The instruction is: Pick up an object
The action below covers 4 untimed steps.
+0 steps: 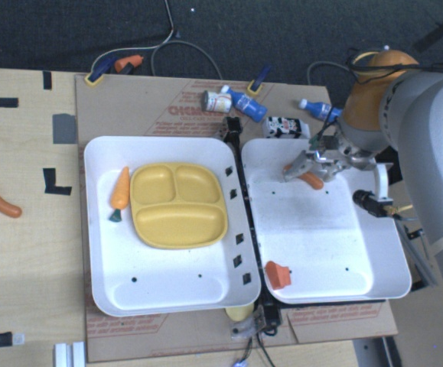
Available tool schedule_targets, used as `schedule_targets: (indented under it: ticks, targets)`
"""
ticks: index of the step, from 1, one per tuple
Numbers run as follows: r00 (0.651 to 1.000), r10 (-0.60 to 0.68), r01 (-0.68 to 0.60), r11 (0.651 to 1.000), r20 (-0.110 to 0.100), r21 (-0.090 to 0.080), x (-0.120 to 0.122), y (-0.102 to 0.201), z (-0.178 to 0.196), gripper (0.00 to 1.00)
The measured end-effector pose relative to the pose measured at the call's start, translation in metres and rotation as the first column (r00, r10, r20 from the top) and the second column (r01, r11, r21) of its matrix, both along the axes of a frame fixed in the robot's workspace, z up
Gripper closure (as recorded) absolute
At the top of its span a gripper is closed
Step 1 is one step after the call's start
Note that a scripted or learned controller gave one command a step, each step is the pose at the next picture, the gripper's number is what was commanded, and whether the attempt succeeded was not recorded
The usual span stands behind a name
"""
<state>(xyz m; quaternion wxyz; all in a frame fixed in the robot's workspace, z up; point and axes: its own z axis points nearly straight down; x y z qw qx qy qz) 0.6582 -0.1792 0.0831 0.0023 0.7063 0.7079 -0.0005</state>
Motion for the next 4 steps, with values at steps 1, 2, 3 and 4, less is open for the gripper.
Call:
schedule_targets:
  ticks: [1, 2, 3, 4]
  targets:
    - [1.000, 0.000, 0.000, 1.000, 0.001, 0.001, 0.011, 0.015, 0.003, 0.00]
    - [1.000, -0.004, 0.004, 1.000, 0.001, 0.002, 0.011, -0.029, 0.059, 0.00]
    - [1.000, 0.001, -0.001, 1.000, -0.002, 0.000, 0.006, 0.007, 0.000, 0.00]
    - [1.000, 0.000, 0.000, 1.000, 0.002, -0.001, 0.008, 0.005, 0.014, 1.00]
